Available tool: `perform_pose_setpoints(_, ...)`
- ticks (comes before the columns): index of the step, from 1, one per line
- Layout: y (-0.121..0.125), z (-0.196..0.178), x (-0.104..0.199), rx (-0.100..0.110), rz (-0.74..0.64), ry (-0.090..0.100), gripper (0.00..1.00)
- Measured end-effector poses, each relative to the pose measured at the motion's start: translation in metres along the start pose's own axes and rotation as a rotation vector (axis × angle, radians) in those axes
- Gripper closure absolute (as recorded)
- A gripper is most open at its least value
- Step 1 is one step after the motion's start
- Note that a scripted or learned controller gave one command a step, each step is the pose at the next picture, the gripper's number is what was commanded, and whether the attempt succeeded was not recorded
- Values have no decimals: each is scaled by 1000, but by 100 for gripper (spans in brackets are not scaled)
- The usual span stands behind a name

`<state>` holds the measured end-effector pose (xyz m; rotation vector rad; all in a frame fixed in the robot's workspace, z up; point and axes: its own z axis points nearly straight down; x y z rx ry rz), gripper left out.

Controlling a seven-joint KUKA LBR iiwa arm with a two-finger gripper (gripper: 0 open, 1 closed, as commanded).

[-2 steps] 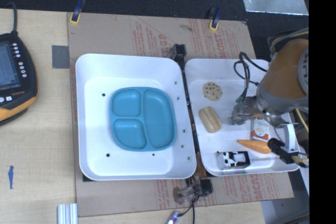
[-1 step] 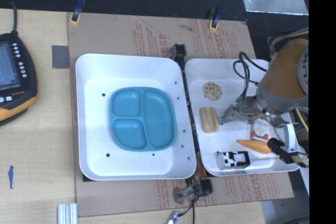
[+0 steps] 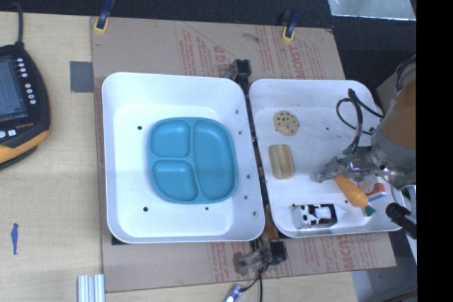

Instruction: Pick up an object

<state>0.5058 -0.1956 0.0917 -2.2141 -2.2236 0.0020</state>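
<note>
- Down at the right edge of the view, the grey arm with its orange band reaches over the right bin, and its end effector sits low over the bin's right half.
- Metal parts of the end effector spread towards the left, just above an orange carrot-shaped toy; whether anything sits between them I cannot tell, and their spread is too hard to read to call.
- The carrot toy lies at a slant near the right bin's lower right corner, just beside the end effector, with a small red and blue bit close to its right.
- Further left in the same bin, a round brown cookie with dark chips lies near the top, and a tan bread-like block lies just below it, apart from it.
- A small black-and-white object rests along the right bin's lower wall.
- The left bin holds a blue divided plate with three compartments, lying flat in its middle.
- Both bins sit side by side on a cardboard sheet clamped to the wooden tabletop.
- A control pendant with an orange rim lies on the tabletop at the far left.
</note>
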Motion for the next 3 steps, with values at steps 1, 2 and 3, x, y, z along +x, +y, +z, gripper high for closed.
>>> perform_pose_setpoints(1,0,-10,-1,1,-4,-2,100)
perform_pose_setpoints(2,72,-68,46,-1,0,-1,100)
perform_pose_setpoints(3,151,-101,122,-2,-1,-1,100)
